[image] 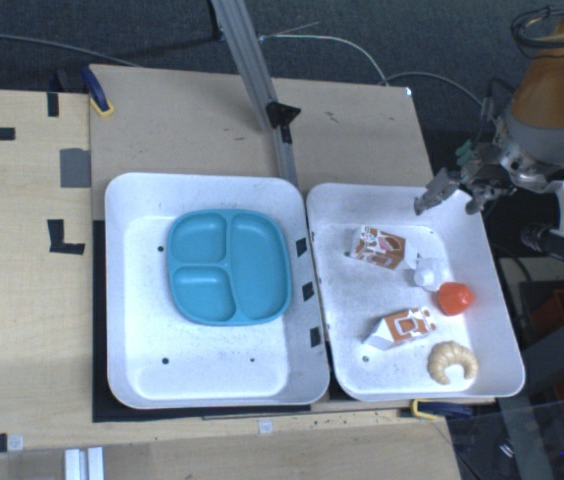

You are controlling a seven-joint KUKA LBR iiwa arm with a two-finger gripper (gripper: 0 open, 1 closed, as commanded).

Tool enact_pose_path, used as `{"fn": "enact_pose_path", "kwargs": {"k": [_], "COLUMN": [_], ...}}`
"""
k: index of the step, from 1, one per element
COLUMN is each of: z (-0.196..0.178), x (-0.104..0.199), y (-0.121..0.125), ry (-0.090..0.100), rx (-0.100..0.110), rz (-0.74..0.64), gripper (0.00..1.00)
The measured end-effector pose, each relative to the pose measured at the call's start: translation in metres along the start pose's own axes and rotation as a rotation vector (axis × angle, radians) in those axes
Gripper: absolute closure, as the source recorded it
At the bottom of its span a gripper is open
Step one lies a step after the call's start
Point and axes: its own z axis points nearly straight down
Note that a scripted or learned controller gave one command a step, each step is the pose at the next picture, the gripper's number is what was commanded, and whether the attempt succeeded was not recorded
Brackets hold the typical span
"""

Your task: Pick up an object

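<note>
The gripper (452, 190) hangs at the far right corner of the right bin (337, 218), its two dark fingers spread apart with nothing between them. The arm (542, 108), grey with an orange band, comes in from the right edge of the scene.

All the loose things lie in the right bin, nearer than the gripper. A small brown-and-white carton (377, 247) lies closest to it, just near and left of the fingers, apart from them. A red tomato-like ball (454, 297) sits toward the bin's right side, with a small whitish item (426, 273) touching its far left. A second carton (403, 327), orange and white, lies nearer still, and a croissant (452, 362) rests in the near right corner.

The left bin (132, 368) holds a blue divided plate (230, 266).
</note>
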Motion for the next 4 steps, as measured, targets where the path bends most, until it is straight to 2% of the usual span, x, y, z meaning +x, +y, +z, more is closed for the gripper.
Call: {"fn": "enact_pose_path", "kwargs": {"k": [1, 2, 3, 4], "z": [0.0, 0.044, 0.106, 0.117], "x": [0.0, 0.004, 0.005, 0.004], "y": [0.0, 0.002, 0.004, 0.01], "ry": [0.0, 0.0, -0.001, -0.005], "rx": [0.0, 0.004, -0.002, -0.021], "rz": [0.0, 0.0, 0.002, 0.0], "gripper": [0.0, 0.0, 0.0, 0.0]}}
